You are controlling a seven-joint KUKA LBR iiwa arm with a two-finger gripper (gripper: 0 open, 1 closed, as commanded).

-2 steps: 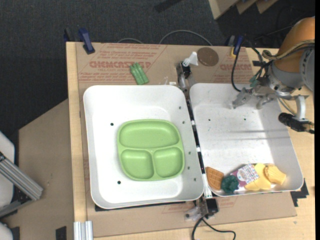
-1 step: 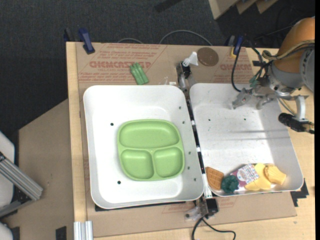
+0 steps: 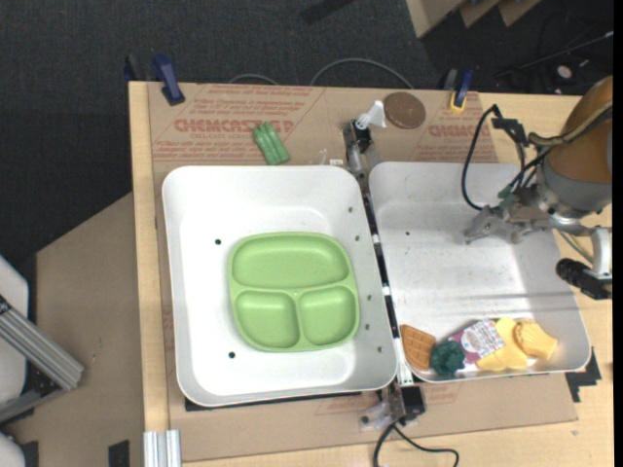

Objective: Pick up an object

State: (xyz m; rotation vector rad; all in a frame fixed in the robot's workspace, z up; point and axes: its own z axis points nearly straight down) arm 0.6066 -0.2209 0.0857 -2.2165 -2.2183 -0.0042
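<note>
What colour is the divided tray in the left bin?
Light green; the divided tray shows plainly in the camera view.

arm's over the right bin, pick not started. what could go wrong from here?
1. The toys are heaped tight against the right bin's near wall, so a grab may catch the wall or pinch two pieces.
2. The gripper sits well away from that heap, above bare floor; closing there would likely grab nothing.
3. A black cable loops beside the wrist and could snag.
</note>
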